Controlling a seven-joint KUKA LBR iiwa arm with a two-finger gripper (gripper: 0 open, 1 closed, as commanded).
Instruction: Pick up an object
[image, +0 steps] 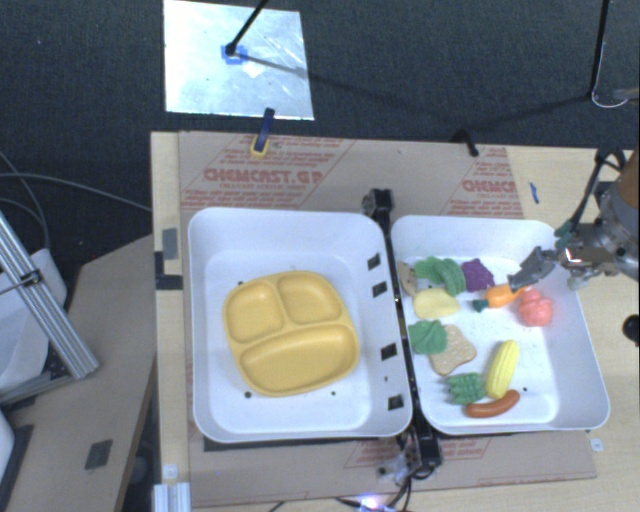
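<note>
The right bin (570, 345) holds several toy foods. Among them are a green lettuce leaf (436, 270), purple grapes (478, 272), a pale yellow piece (435, 303), an orange carrot (498, 295) and a pink strawberry (535, 309). Nearer the front lie a bread slice (457, 350), a corn cob (502, 367) and a red sausage (492, 404). My gripper (523, 276) reaches in from the right, low over the bin's back right part. Its tip is just above the carrot's right end and beside the strawberry. I see nothing held in it.
The left bin (210, 250) holds a yellow divided plate (290, 332). A black divider with clips (390, 300) runs between the bins. A metal frame (40, 300) stands at the left, off the bench. A shiny sheet (240, 60) lies on the floor behind.
</note>
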